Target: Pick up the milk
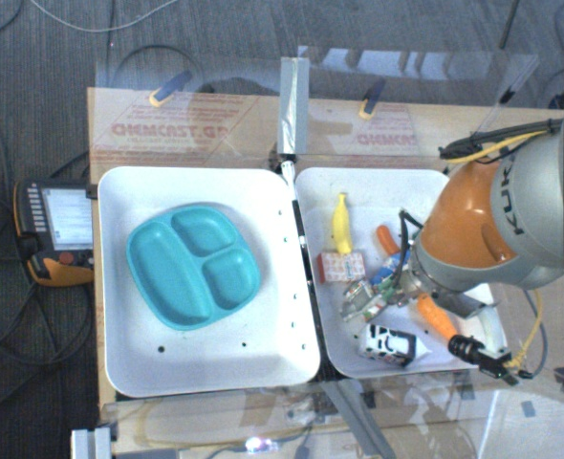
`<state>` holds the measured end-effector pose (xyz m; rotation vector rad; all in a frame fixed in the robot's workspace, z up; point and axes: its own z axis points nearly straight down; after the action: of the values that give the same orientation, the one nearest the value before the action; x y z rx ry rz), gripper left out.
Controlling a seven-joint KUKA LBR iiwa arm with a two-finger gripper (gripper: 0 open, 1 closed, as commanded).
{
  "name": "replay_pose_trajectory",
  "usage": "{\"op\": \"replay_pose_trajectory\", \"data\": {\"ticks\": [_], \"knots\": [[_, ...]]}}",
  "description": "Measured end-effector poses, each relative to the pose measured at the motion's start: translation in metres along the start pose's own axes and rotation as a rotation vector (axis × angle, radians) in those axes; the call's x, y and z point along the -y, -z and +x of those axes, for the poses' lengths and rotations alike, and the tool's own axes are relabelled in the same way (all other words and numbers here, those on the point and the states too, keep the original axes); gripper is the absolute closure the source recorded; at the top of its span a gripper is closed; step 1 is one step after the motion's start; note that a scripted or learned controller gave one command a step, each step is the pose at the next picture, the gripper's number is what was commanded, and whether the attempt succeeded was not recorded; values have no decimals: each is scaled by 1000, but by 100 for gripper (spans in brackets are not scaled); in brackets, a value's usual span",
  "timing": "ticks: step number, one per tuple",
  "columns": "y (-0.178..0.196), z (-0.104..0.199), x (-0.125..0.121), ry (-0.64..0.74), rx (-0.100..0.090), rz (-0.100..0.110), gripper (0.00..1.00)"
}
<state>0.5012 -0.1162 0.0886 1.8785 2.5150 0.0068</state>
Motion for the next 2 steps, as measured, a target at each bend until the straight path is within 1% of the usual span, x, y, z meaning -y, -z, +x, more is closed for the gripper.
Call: {"op": "replay_pose_trajectory", "data": {"ticks": [1, 2], "knots": [[124, -21, -83, -171, 5, 7, 0], [23, -17, -29, 9, 0, 6, 0]]}}
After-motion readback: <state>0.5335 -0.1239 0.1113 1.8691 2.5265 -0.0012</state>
